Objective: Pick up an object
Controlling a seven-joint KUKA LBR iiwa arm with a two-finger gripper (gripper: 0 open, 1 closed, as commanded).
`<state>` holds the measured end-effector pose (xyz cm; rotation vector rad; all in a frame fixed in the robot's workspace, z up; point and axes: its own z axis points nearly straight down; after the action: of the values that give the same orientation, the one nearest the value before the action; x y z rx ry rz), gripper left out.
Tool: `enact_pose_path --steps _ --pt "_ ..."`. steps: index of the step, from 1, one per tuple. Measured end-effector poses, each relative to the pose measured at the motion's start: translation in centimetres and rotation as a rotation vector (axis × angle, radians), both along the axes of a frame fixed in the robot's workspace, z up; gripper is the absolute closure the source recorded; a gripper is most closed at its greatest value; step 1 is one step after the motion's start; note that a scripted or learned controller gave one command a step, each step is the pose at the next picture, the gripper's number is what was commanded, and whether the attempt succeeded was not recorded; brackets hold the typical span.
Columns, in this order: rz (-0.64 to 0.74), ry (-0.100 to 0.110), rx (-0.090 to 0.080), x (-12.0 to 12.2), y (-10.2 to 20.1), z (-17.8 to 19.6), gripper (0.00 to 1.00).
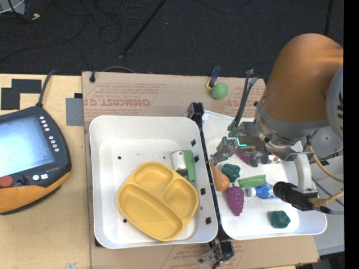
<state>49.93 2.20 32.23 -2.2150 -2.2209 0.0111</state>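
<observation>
Underneath, brown cardboard (140, 97) lines the bench; black cables (101, 10) trail behind

Arm (303, 88) reaches in from right; gripper (227, 147) lowered, pointing left.

A robotics lab is showing here: two white bins (101, 150) are sitting on a cardboard-covered bench (140, 97), a teach pendant (31, 158) with an orange grip is lying at nine o'clock, and black cables (134, 24) are trailing over dark carpet at twelve o'clock.
</observation>
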Motion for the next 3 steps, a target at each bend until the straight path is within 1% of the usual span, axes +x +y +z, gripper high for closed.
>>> enact_pose_path --steps 1,2,3 --pt "0.001 0.009 -0.001 0.12 -0.04 0.64 1.00" --pt "0.001 0.009 -0.002 0.11 -0.04 0.62 0.00" --pt "0.001 0.018 -0.003 0.23 -0.16 1.26 1.00"
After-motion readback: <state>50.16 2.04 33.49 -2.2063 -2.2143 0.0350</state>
